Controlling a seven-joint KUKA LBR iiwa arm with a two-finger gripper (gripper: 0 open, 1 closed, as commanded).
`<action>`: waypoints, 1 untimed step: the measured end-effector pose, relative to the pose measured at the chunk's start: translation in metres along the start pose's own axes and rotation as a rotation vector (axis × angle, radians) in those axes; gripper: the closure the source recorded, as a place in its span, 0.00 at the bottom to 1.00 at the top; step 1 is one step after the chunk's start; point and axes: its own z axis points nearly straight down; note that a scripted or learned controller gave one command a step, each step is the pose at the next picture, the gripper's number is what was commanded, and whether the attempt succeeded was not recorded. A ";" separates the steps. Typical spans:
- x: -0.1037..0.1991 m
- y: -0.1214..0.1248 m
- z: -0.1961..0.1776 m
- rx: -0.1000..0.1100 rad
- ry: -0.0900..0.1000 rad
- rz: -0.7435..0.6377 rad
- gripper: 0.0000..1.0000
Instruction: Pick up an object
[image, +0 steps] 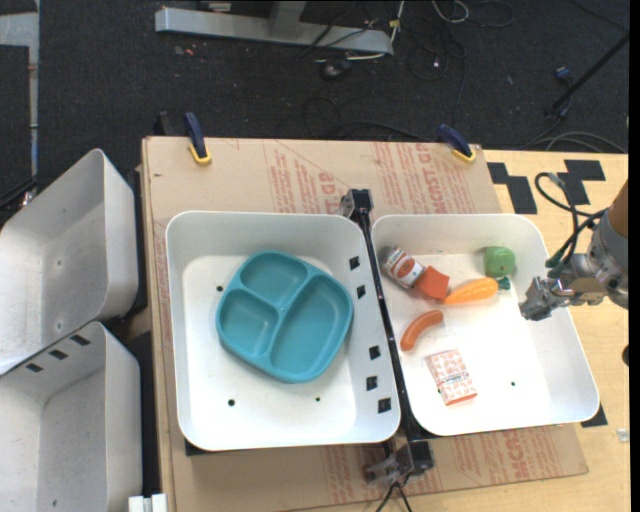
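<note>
Hovering at the right rim of the right bin (575, 345), my end effector (538, 300) is dark and small in this view, and whether it is released or clenched I cannot tell; nothing shows in its grasp. Everything worth picking lies to its left in the view, inside that same bin. Nearest is the toy carrot (472, 292), smooth orange plastic with a green tip pointing toward me, its long axis running nearly straight along my line of approach. Just above it sits a rounded green piece (499, 261). Farther left are a red-and-white capped bottle (412, 273) lying tilted, a glossy orange sausage (421, 329) set on a diagonal, and a flat printed packet (451, 376), which I judge hardest to pinch. The left bin (190, 330) carries a teal divided plate (285, 315), well apart from me.
</note>
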 end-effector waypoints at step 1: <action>0.048 0.001 0.009 0.005 0.004 -0.003 1.00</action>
